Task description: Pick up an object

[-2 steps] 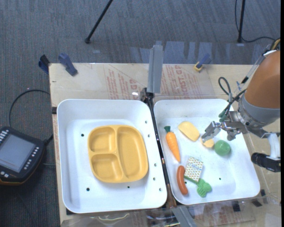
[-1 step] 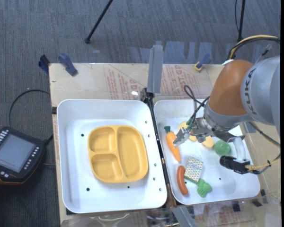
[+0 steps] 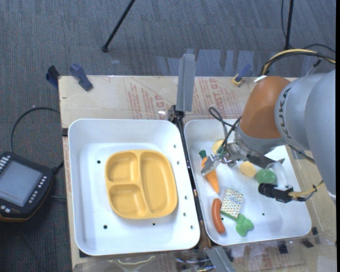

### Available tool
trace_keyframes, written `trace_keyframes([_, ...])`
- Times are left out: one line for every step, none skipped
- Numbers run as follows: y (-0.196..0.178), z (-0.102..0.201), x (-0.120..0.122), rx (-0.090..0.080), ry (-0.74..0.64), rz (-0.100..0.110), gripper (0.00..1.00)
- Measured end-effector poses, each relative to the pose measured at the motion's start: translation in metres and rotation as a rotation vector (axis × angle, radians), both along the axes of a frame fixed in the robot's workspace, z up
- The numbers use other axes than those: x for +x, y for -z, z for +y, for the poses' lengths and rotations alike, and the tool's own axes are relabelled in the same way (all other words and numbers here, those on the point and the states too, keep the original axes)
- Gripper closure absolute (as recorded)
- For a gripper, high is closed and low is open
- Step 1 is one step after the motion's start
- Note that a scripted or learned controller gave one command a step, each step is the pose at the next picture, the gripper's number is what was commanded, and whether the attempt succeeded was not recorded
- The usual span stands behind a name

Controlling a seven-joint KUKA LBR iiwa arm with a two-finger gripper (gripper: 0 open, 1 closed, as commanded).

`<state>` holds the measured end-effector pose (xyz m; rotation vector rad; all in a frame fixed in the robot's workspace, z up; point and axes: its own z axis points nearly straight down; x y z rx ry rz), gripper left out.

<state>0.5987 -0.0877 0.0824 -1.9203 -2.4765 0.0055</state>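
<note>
We cannot tell how our claw (image 3: 215, 162) stands. With the carrot (image 3: 212, 176) just below it, crowding toys could spoil our grasp.

— What sits around the left bin (image 3: 79, 152)?
— A yellow three-compartment plate (image 3: 140, 183) lies inside it. A teach pendant (image 3: 14, 185) rests on the carpet to its left; blue clamps (image 3: 79, 76) above.
</note>
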Motion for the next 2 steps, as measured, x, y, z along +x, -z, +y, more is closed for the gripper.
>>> trace_keyframes([-0.006, -0.001, 0.000, 0.002, 0.005, 0.005, 1.00])
trace_keyframes([-0.103, 0.029, -0.067, -0.002, 0.207, -0.003, 1.00])
